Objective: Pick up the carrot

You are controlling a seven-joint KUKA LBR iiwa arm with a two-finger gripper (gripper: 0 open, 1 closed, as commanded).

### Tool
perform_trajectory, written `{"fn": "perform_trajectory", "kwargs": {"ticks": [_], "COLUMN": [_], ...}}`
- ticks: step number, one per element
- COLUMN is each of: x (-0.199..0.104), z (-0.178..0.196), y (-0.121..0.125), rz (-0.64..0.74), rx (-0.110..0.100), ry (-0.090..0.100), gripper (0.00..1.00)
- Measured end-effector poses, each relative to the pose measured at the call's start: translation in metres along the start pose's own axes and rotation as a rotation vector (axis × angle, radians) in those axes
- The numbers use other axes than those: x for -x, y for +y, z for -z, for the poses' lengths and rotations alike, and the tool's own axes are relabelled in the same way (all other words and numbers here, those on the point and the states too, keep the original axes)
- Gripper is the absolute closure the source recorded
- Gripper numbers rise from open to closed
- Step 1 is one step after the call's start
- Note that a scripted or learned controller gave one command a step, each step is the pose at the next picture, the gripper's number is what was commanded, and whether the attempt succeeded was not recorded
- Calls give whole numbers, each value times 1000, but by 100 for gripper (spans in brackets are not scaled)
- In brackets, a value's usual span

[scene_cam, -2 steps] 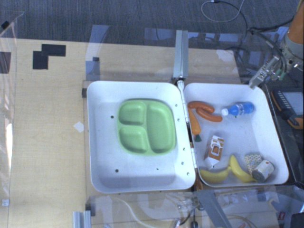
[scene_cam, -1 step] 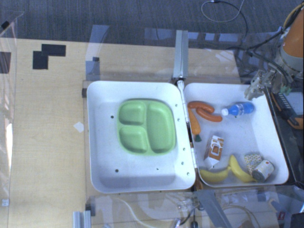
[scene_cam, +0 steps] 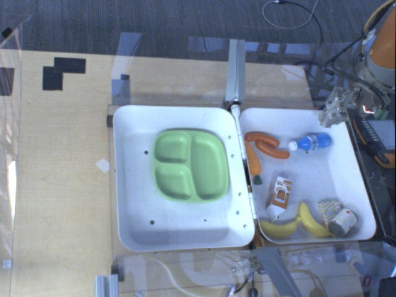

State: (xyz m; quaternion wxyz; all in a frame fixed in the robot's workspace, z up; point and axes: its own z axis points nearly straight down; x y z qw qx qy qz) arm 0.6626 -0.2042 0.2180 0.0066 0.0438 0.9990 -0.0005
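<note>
Carrot [scene_cam: 252, 159] lay against right bin's [scene_cam: 362, 184] left wall; likely light, stiff, slippery; best gripped mid-length. Claw [scene_cam: 335, 109] state couldn't be told.

Robotics lab, bench [scene_cam: 55, 166], white bins [scene_cam: 133, 228], cables [scene_cam: 297, 11]

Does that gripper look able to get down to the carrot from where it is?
Probably yes: the gripper hovers over the right bin's far corner, and the carrot lies uncovered by the left wall, though close against it.
</note>
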Motion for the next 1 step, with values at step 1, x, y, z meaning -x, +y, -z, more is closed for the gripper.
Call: {"fn": "perform_trajectory", "kwargs": {"ticks": [1], "x": [-4], "z": [-15], "y": [0], "rz": [192], "rx": [1], "ry": [1], "gripper": [100]}}
